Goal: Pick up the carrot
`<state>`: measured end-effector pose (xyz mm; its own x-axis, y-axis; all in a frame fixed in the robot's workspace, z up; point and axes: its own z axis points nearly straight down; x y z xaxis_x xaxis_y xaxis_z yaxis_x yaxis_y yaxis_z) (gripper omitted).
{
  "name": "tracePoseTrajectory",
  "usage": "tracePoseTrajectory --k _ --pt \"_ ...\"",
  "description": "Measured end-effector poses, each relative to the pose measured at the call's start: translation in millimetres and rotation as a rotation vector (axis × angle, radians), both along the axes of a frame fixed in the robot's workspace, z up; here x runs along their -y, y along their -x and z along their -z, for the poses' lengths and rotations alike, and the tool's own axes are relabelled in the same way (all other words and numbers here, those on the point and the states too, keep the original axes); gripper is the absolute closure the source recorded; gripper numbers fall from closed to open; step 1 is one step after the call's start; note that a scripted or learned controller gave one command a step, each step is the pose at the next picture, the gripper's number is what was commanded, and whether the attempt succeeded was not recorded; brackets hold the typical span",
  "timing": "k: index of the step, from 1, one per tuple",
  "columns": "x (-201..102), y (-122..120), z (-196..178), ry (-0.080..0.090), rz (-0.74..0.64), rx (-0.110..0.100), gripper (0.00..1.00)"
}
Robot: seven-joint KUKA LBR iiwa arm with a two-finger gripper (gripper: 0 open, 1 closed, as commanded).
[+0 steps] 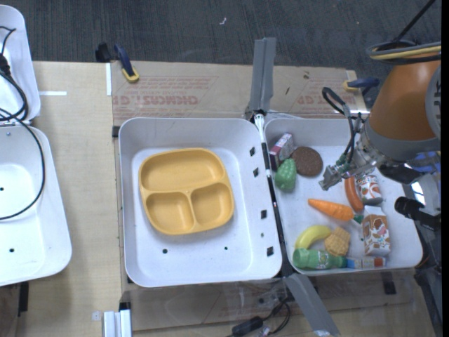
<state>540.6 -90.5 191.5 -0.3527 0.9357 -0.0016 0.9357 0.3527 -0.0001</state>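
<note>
The gripper [342, 173] hangs over the upper middle of the right bin [414, 258], coming down from the big orange band of the arm [403, 104] at the right. Honestly can't tell how the claw is set, it's a small grey tangle from up here, and there's nothing I can make out being held in it.

The carrot [331, 209] is just below and a bit left of the claw, lying on the bin floor near the middle. It's bright orange, tapered, with the pointy end toward the left and the fatter end toward the right, tilted slightly downhill to the right (there's a little green bit at the fat end, looks like the stem). It's close to the claw but I can't say they touch.

Around it: a brown round cookie-looking thing [307, 161] above it, a green leafy veggie [285, 175] to the upper left, a small pinkish box [281, 146] near the top left corner. Below the carrot there's a banana [310, 236], a yellow waffle-ish piece [337, 242], and a green bottle [319, 260] lying along the bottom wall. To the right, an orange-red sausage shape [353, 194] and two red-and-white cartons [376, 234].

The left bin [133, 209] has a yellow divided tray [186, 190] sitting in it.
</note>
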Motion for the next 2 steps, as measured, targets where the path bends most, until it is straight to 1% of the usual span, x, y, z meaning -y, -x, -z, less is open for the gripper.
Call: tracePoseTrajectory --k 1,2 --pt "0.0 0.2 0.2 0.000 -0.001 -0.001 0.00" --pt "-31.1 18.0 0.6 -0.001 -0.153 -0.002 0.00"
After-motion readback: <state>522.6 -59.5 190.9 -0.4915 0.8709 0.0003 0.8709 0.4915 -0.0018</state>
